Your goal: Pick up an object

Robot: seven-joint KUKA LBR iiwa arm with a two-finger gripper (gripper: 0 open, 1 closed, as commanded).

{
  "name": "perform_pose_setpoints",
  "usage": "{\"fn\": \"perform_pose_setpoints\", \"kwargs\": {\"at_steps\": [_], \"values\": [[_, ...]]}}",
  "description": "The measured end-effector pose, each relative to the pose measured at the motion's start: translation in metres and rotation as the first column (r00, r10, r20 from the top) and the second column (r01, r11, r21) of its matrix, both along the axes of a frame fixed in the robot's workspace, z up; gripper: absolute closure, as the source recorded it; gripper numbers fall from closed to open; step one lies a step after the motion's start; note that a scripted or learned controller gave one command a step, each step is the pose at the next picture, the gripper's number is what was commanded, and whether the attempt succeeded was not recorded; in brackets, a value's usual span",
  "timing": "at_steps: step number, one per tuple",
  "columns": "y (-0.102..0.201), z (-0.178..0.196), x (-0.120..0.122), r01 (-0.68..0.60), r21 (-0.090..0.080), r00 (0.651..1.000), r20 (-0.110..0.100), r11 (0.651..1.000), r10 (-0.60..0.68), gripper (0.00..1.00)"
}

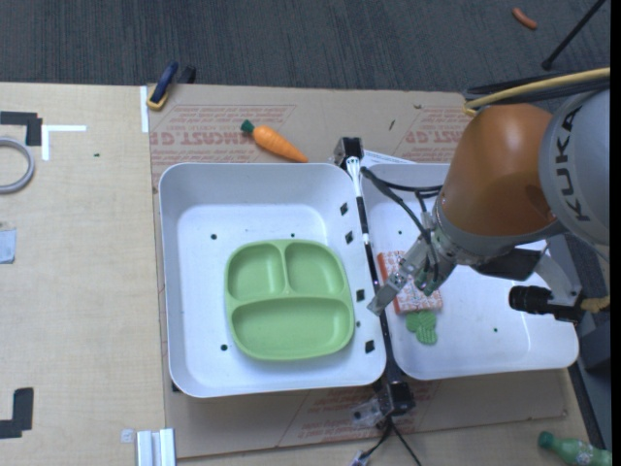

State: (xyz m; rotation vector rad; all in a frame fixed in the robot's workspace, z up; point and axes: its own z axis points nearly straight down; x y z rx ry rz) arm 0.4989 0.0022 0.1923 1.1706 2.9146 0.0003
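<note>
Because our tool [400, 284] hangs low at nine o'clock in the right bin [505, 352], over a red-and-white packet [419, 301], we cannot tell its spread.

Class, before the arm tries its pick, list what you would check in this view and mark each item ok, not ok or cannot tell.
1. Gripper over the right bin: ok.
2. Gripper above the red-and-white packet: ok.
3. Small green item apart from the gripper: ok.
4. Packet between the fingers: cannot tell.
5. Green divided plate lies in the left bin, away from the arm: ok.
6. Toy carrot lies outside both bins: ok.
</note>
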Motion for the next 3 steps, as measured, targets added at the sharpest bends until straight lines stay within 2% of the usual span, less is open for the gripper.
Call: {"fn": "perform_pose_setpoints", "kwargs": {"at_steps": [1, 2, 3], "values": [[0.038, 0.000, 0.018, -0.008, 0.000, 1.000, 0.001, 1.000, 0.008, 0.00], [0.045, 0.000, -0.020, -0.465, 0.000, 0.885, 0.001, 0.885, 0.465, 0.00], [0.045, 0.000, -0.020, -0.466, 0.000, 0.885, 0.001, 0.885, 0.466, 0.00]]}}
